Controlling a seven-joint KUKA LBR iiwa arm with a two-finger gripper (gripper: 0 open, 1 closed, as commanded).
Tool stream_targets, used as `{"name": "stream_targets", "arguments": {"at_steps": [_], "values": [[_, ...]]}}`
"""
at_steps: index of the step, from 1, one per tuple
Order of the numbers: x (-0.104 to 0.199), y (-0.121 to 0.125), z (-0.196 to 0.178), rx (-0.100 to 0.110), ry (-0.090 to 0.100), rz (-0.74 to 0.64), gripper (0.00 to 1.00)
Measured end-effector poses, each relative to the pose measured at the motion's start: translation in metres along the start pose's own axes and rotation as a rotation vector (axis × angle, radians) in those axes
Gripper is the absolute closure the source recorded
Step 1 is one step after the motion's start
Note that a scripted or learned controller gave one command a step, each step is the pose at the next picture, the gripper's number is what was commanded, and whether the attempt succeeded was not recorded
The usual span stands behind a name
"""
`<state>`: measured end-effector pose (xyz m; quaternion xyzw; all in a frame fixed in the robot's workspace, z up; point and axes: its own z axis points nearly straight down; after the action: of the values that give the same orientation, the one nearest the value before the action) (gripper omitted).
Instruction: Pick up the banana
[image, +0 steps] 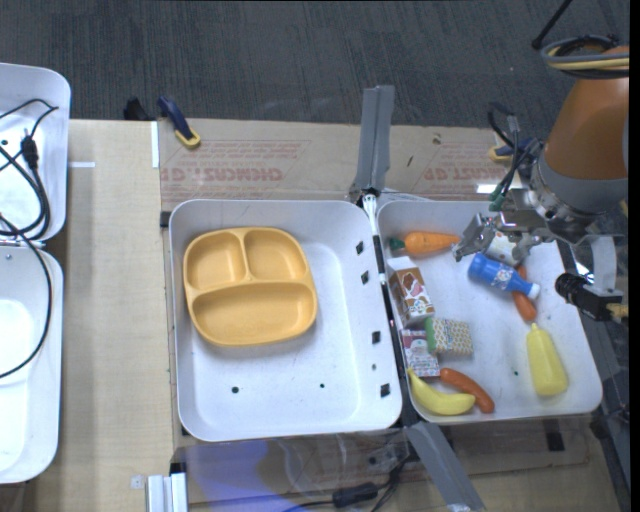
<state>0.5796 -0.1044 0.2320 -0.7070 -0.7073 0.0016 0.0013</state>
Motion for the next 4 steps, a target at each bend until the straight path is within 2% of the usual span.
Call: {"name": "stream_targets", "arguments": {"at_steps": [1,2,3,4], "values": [[-0.001,0.028,-0.035,-0.004,-0.001,0.098,0.00],[-0.040,-0.027,0.051,-0.001,0.000,0.140,0.00],[-0.091,-0.091,0.118,-0.003,0.000,0.132,0.00],[-0.105,-0.099,0.142,0.001,0.013,0.113,0.00]]}}
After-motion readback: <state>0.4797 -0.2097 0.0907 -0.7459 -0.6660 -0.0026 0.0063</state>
